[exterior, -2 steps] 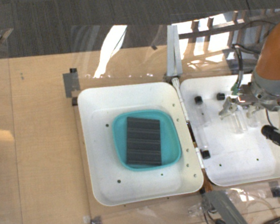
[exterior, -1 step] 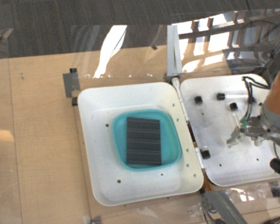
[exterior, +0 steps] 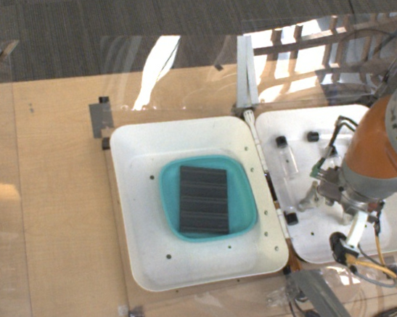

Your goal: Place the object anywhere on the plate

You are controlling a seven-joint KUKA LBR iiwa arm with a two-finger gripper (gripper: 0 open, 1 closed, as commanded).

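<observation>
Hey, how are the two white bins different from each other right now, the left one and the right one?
The left bin holds a teal plate with a dark ribbed block lying on it; the right bin holds no plate. The arm hangs over the right bin and covers part of it, while the left bin is in full view. The right bin's floor shows small black pieces. Both are shallow, white and round-cornered, set side by side.
</observation>
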